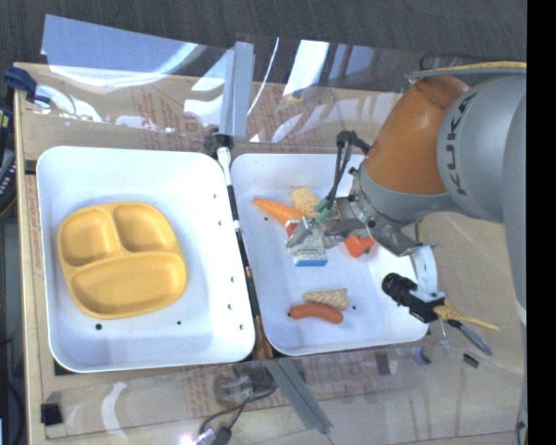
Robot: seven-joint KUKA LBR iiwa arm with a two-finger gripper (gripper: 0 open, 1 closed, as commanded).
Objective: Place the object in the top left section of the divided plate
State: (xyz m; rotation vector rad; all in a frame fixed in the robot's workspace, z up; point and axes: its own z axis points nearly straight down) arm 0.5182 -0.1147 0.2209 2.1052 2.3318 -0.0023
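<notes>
You had the arm (463,146) reaching in from the right, its orange band and grey wrist hanging over the right bin (259,295). Beside it sat the left bin (56,332), and in that one the yellow divided plate (122,258) lay toward the left side, its top left section bare. The gripper (310,239) was low over the middle of the right bin, right on a small blue and white packet-like object (309,258); from this angle you could not tell whether its fingers were apart or together, nor whether anything sat between them. Around it the food pieces lay apart from one another: a carrot (278,209) up and to the left, a corn cob (304,198) just beside that, a sausage (316,313) near the front wall, a waffle-like biscuit (325,298) just above the sausage, and a small orange-red piece (357,245) just right of the gripper.
</notes>
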